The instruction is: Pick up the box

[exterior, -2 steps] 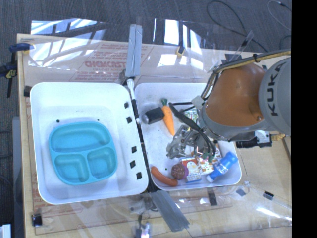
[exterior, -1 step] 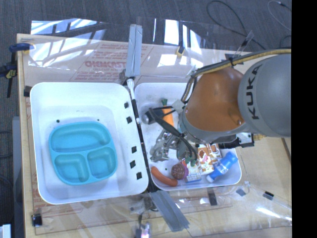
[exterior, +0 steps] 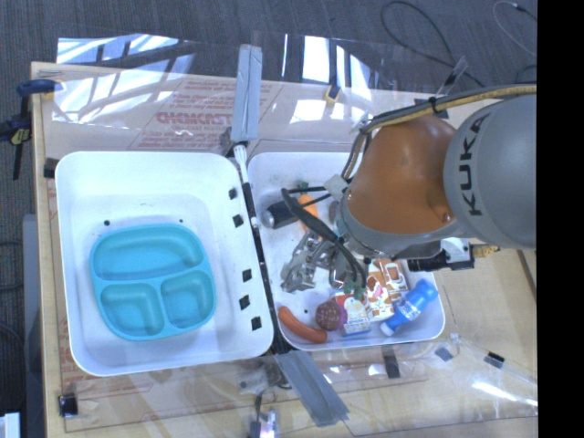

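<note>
A box [exterior: 387,283] with a colourful orange and white print lies in the right bin [exterior: 274,170], near its front right, partly hidden under my arm's wrist. My gripper [exterior: 310,263] hangs low over the middle of the right bin, to the left of the box and apart from it. Nothing shows held in it.
A blue bottle [exterior: 411,304] lies to the right of the box. A small carton [exterior: 355,318], a dark red round thing [exterior: 328,315] and a sausage [exterior: 301,325] lie along the front. An orange thing [exterior: 311,205] lies further back. The left bin [exterior: 73,181] holds a blue compartment tray [exterior: 151,279].
</note>
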### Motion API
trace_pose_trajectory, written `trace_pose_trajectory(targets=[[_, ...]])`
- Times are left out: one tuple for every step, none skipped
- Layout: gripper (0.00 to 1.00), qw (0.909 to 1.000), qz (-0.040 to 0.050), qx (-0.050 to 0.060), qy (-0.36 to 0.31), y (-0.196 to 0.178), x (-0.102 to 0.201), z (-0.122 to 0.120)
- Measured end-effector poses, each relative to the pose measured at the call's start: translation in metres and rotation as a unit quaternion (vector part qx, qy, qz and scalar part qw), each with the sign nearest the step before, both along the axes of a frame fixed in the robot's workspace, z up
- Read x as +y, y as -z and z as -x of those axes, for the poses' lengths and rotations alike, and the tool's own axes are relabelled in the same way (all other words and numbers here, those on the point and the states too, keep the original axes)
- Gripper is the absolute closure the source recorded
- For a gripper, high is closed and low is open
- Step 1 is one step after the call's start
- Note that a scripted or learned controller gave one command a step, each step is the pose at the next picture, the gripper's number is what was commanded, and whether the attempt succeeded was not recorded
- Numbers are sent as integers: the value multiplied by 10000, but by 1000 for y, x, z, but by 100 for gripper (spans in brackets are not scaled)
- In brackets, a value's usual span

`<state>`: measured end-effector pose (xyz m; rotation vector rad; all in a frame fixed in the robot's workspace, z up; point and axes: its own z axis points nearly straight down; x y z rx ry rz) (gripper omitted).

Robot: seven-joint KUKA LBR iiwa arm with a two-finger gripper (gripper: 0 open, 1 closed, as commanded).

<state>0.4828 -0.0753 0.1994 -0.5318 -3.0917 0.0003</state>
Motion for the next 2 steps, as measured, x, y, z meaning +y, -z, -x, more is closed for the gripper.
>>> trace_pose_trajectory(targets=[[100,9930,12,-16,1184,-6,1,4],[100,9932,11,5,1161,-13,1,2]])
